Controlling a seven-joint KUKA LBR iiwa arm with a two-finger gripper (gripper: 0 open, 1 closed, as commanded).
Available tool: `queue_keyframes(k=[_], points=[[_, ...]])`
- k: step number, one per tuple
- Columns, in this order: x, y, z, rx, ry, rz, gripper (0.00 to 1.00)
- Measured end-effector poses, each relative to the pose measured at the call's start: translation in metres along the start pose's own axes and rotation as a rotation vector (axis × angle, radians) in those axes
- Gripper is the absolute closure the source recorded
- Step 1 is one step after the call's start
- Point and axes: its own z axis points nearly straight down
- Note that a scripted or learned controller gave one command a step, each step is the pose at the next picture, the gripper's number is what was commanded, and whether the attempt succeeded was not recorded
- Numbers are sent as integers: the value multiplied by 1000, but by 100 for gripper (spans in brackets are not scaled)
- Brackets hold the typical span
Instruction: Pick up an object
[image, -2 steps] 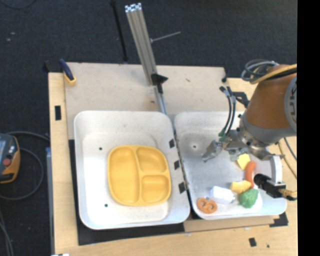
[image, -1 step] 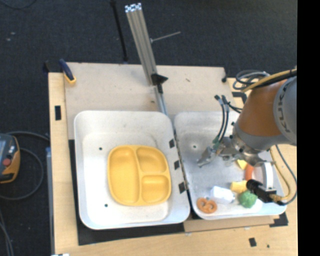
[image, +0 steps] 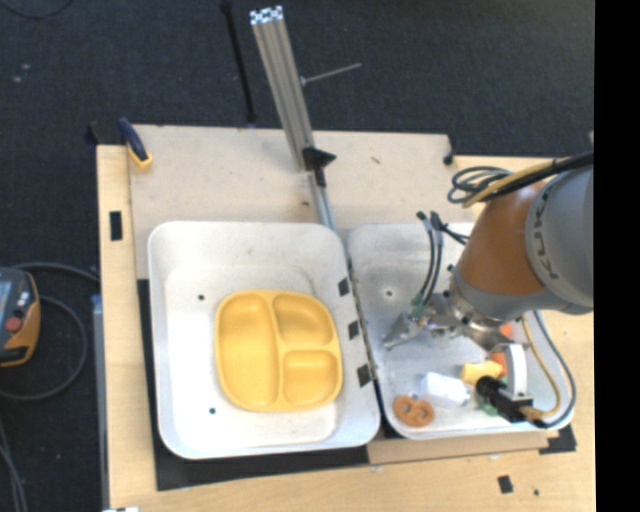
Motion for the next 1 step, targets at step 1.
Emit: queue_keyframes(k=[1], points=[[-1, 0, 24, -2, 0, 0, 0]])
